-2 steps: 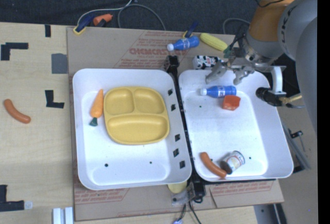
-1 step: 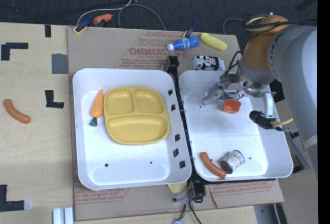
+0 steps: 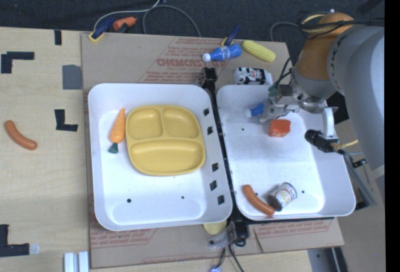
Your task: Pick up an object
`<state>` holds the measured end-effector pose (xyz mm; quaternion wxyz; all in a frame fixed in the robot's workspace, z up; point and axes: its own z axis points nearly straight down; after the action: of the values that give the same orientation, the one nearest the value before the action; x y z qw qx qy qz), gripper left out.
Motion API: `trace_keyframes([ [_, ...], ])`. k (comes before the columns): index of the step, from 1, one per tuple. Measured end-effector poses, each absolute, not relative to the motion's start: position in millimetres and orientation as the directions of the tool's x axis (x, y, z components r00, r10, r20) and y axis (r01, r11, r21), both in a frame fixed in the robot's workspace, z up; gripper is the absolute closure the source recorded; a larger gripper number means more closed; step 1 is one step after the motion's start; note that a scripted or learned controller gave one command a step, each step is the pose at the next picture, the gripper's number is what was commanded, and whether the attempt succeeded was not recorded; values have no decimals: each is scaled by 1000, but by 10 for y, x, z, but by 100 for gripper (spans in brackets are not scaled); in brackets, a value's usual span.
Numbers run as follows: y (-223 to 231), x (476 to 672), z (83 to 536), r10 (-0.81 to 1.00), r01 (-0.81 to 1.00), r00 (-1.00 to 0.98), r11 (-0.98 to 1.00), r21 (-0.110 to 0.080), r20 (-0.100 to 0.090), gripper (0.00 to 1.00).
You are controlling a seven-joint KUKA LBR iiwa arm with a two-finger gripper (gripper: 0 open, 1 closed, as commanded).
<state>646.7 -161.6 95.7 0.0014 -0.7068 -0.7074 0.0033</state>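
Stage: reaching, nothing lifted | jaws (image 3: 275, 113) state: cannot tell | hovering at red block (image 3: 280, 128), right bin (image 3: 331, 202) far side | remaining: grasp, lift

Overhead view of a counter (image 3: 37, 202) carrying two shallow white bins side by side. The grey arm (image 3: 350, 64) with an orange band reaches into the right bin (image 3: 294, 164); its fingers (image 3: 275, 112) hang near the bin's far edge. A small red-orange block (image 3: 280, 128) lies just below the fingers, and a blue object (image 3: 256, 110) just to their left. Well below them, near the front edge, a sausage (image 3: 257, 200) lies beside a small can (image 3: 284, 195). Far left of the fingers, the left bin (image 3: 156, 202) holds a yellow divided plate (image 3: 165, 140) and a toy carrot (image 3: 117, 127).
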Motion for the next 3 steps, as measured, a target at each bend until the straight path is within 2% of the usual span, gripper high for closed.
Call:
trace_keyframes([
  [1, -1616, 6466, 953, 1000, 1000, -1, 0, -7, -3, 0],
  [2, -1545, 6174, 869, 1000, 1000, 1, -1, 7, -4, 0],
  [3, -1747, 5733, 881, 1000, 1000, -2, 2, 9, -3, 0],
])
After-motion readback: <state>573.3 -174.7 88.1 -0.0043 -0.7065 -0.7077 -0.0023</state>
